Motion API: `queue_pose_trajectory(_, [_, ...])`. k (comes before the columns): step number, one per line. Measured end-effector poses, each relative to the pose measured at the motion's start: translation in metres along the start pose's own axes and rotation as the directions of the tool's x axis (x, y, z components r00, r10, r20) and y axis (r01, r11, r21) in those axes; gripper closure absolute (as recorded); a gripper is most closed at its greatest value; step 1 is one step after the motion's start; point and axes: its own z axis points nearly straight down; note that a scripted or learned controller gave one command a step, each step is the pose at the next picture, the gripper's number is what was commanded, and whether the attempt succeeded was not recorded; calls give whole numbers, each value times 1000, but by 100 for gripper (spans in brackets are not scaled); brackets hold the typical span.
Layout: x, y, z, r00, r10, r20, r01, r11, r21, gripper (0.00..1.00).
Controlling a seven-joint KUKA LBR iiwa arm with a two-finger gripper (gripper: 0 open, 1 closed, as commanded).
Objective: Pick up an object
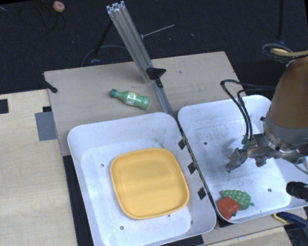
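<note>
The claw point(236, 160) hangs low inside the right shallow white bin point(212, 122), close to the middle of it. It is dark and small here, so I cannot tell its state. Nothing can be seen in it. Behind it is the grey arm with the orange band point(293, 104), coming in from the right, with a black cable looping over it.

Near the front of the same bin lies a small toy with a red part and a bumpy green part point(232, 202), apart from the claw. In the left white bin point(87, 141) sits a flat yellow plastic plate with round corners point(149, 182). Behind the bins, on the bench point(80, 96), a little green bottle point(130, 98) lies on its side.
</note>
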Motion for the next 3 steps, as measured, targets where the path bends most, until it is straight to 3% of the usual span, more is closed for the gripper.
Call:
queue_pose_trajectory(2, [-3,-5,86,1000,1,1,-1,1000,-5,0])
queue_pose_trajectory(3, [-4,-5,75,1000,3,1,-3,1000,-8,100])
